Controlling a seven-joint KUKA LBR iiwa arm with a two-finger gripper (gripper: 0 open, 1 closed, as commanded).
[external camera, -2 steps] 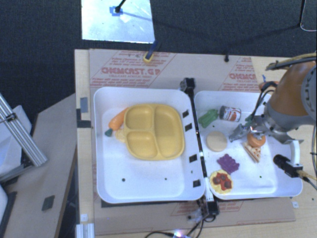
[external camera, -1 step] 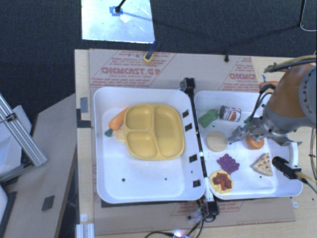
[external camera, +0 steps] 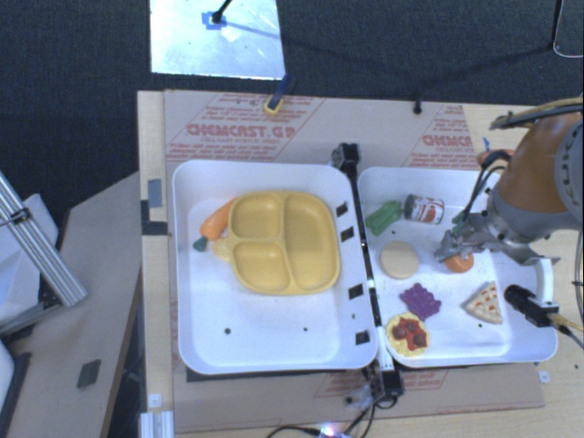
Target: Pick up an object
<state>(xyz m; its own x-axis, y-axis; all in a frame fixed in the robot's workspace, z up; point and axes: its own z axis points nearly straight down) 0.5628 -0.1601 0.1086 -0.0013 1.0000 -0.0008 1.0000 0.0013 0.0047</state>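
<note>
Pincer (external camera: 453, 250) down in the right bin (external camera: 538, 340), right over a small orange object (external camera: 459, 263); cannot tell whether apart, together or clamped. Orange object on the bin floor, partly hidden beneath the fingertips. Just left, a round beige cookie (external camera: 399, 260); behind, a green piece (external camera: 384, 216) and a small can (external camera: 423, 210) lying on its side. Nearer the front: purple grapes (external camera: 421, 300), pizza slice (external camera: 484, 304), and a little plate of red food (external camera: 408, 333). Over in the left bin (external camera: 201, 336), a yellow divided tray (external camera: 277, 242) with a carrot (external camera: 215, 221) touching its left edge.
</note>
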